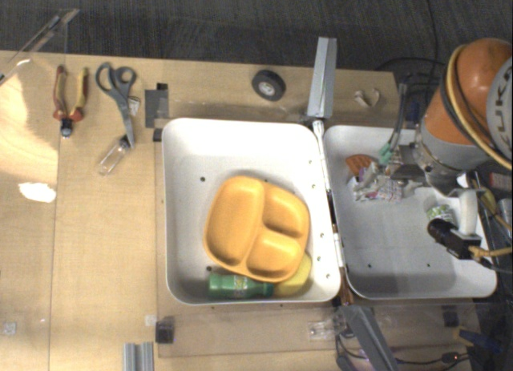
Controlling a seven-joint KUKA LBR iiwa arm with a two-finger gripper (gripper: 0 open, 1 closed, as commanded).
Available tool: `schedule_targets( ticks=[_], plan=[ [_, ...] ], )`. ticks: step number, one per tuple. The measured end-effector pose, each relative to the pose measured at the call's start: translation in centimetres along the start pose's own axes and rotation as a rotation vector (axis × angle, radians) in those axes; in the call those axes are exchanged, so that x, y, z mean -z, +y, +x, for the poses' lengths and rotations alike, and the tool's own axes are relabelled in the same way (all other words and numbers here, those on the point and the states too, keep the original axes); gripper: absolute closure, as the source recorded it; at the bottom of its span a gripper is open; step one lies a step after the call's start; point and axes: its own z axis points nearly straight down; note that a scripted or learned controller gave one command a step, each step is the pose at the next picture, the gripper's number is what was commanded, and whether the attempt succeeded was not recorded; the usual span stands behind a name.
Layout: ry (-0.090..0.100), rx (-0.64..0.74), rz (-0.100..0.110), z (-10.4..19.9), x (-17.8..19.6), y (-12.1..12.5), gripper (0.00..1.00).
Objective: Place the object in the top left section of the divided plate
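Yellow divided plate sits in the left bin, turned so its single long section lies toward the bin's left wall and its two smaller sections toward the right wall; long axis of that long section runs roughly from the bin's far wall to its near wall, tilted a little. Plate's near edge rests over a green bottle-like item lying on its side along the bin's near wall, and over a yellow rounded item just beside it (both partly hidden under the plate). Right bin, touching the left bin's right wall, holds a small cluster at its far-left corner: an orange piece and a crumpled, multicoloured wrapper-like object, exact identity unclear. Arm comes in over the right bin's far-right part; gripper appears to sit just right of the cluster, well apart from the plate, across the wall between the bins. Whether its jaws are spread or closed: cannot tell, too cluttered. On the bench beyond the left bin's far-left corner: scissors, red-handled pliers, and a tape roll off the far wall.
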Motion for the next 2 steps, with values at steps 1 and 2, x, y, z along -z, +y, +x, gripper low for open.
schedule_targets(
  ticks=[1,2],
  plan=[
    [0.002,0.390,0.001,10.70,-4.16,-0.33,1.00],
    [0.002,0.389,0.001,10.66,-4.12,-0.31,0.00]
  ],
)
